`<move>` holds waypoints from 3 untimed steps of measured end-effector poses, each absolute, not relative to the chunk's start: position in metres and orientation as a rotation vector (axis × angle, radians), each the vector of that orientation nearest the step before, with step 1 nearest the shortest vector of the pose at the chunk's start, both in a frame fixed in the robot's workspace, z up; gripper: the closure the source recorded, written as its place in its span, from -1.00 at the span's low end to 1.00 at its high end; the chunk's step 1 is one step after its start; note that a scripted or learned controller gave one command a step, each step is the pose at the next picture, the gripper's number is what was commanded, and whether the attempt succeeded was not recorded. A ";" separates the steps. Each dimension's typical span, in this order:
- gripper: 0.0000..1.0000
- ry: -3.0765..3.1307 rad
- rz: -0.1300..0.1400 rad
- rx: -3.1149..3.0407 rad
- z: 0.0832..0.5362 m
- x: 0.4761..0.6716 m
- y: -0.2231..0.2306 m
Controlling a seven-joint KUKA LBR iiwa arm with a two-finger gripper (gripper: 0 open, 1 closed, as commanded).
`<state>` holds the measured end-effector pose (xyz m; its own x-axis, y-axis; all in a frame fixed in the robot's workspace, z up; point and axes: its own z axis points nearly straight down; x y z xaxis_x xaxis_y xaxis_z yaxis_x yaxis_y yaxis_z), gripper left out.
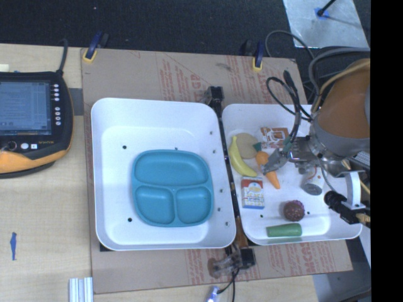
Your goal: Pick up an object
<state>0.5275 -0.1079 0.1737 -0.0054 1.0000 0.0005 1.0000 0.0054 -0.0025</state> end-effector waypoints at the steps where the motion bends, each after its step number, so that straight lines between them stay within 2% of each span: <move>1: -1.00 -2.231 -0.005 -2.219 0.097 0.570 -0.101; 2: 1.00 -2.234 -0.003 -2.218 0.107 0.570 -0.102; 3: 1.00 -2.227 0.002 -2.213 0.192 0.521 -0.026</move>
